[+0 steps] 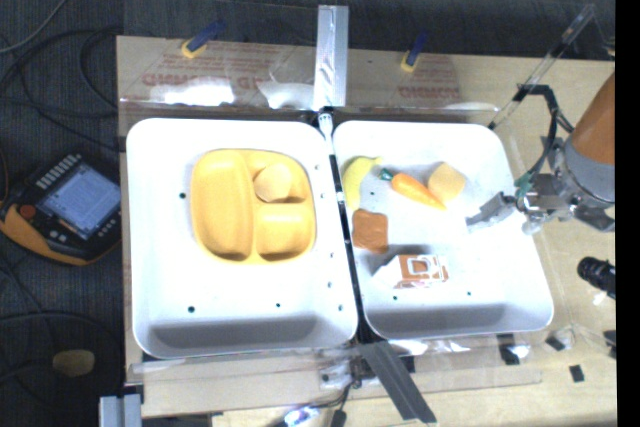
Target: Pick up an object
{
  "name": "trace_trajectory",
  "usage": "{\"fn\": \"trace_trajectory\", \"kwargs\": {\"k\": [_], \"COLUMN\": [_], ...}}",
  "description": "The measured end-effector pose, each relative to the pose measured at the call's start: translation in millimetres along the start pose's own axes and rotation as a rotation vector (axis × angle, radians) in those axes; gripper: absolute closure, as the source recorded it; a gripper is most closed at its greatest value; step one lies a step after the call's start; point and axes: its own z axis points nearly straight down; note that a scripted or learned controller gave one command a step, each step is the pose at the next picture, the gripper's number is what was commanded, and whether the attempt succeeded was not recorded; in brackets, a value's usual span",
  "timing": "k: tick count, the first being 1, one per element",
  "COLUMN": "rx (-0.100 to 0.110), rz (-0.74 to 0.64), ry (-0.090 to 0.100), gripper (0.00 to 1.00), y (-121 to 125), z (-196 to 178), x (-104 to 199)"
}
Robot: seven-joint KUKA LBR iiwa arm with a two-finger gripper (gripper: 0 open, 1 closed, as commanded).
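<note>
The right bin (pixel 520 295) holds a yellow banana (pixel 358 177), an orange carrot (pixel 414 188), a pale yellow wedge (pixel 447 182), a brown block (pixel 371 230) and a small orange-and-white box (pixel 420 270). My gripper (pixel 507 209) hangs over the right edge of this bin, to the right of the wedge and apart from every object. Nothing shows in its grasp. The left bin (pixel 160 245) carries a yellow divided tray (pixel 230 215) with a round tan piece (pixel 272 182) in its upper right compartment.
A metal post (pixel 331 55) stands behind the seam between the bins. Clear plastic sheeting with blue and yellow clips lies along the back. A handheld pendant (pixel 62 205) rests on the floor at left. Cables run by the arm at right.
</note>
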Motion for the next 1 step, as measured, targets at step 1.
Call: {"fn": "trace_trajectory", "kwargs": {"k": [1], "rx": [-0.015], "rz": [0.099], "ry": [-0.007], "gripper": [0.0], "y": [56.0], "z": [111.6], "x": [26.7]}}
